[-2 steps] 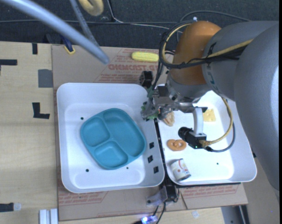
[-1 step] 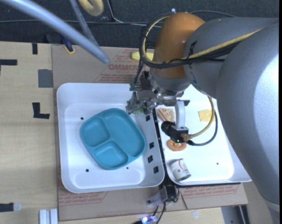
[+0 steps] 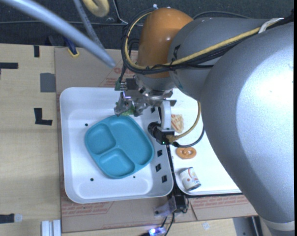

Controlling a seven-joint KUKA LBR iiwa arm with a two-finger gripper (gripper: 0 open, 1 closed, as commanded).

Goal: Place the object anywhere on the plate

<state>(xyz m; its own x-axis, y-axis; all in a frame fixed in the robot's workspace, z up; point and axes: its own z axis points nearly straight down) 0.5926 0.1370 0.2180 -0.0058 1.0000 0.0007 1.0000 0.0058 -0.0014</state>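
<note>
Desk: we see the desk [image 3: 20, 146] at far left as pale board with a few dark marks on it; none of them reads as writing.

Left bin: the left bin [image 3: 72, 132] is a shallow white tray, and it holds the plate.

Plate: the plate [image 3: 120, 146] is blue, with three compartments, and lies flat at a slant in the middle of the left bin.

Object: we make out a small greenish thing, the object [image 3: 125, 110], just over the plate's upper edge, directly under the gripper; it is too small and too crowded by the gripper for us to say what it is.

Gripper: the gripper [image 3: 129, 106] hangs over the upper rim of the plate. We cannot tell how it stands, nor whether the object sits in it or merely beneath it.

Step in hand: we judge this to be the delivery step, with the gripper poised at the plate's upper edge.

Next move: if the object is in fact carried, it calls for a small shift toward the plate's middle and a release into a compartment, since the edge is a poor place to drop.

Right bin: the right bin [image 3: 212, 178] holds a tan piece [image 3: 177, 122], an orange ring [image 3: 186, 153] and a small white cup [image 3: 190, 178] with red marking.

Writing: we cannot read any brand or label; the cup's print is too small.
</note>
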